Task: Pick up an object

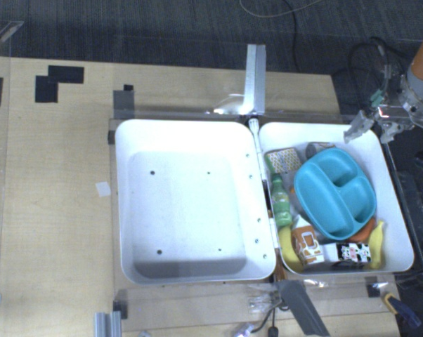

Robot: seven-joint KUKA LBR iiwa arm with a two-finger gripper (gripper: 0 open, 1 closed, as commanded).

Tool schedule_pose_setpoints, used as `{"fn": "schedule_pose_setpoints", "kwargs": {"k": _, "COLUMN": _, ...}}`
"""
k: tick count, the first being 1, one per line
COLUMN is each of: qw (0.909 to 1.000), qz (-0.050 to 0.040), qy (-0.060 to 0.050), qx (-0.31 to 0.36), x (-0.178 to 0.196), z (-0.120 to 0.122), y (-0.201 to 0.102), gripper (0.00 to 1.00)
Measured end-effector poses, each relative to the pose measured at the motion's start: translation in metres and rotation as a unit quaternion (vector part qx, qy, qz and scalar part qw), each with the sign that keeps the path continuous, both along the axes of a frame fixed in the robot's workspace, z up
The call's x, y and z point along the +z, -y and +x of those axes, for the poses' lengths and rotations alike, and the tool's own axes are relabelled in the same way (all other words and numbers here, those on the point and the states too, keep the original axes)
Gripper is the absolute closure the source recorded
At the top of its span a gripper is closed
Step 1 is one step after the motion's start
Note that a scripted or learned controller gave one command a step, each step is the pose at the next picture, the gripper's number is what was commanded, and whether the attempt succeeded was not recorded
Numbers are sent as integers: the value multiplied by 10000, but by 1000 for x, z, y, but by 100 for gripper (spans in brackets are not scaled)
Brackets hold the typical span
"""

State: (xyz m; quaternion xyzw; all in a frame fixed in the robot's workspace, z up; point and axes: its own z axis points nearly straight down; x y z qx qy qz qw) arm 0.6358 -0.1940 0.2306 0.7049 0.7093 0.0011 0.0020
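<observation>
The right bin [396, 188] holds a heap of objects. A blue divided plate [336, 192] lies on top in the middle. Left of it are a green bottle [280, 203] and a patterned packet [283, 160]. A yellow banana [289, 251], an orange-and-white box [308, 245] and a black-and-white item [354, 253] lie along the front. A grey object [318, 148] peeks out behind the plate. My gripper [372, 123] hangs at the bin's far right corner, above the rim, with nothing seen in it.
The left bin [187, 199] sits beside the right one, with a metal post [256, 79] rising between them at the back. Black markers [57, 81] lie on the bench at far left. A cable [289, 9] runs across the dark floor behind.
</observation>
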Motion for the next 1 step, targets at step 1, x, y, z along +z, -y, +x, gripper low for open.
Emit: {"fn": "schedule_pose_setpoints", "kwargs": {"k": 1, "qw": 9986, "qz": -4, "qy": 6, "qx": 521, "x": 5, "z": -23, "y": -13, "gripper": 0}}
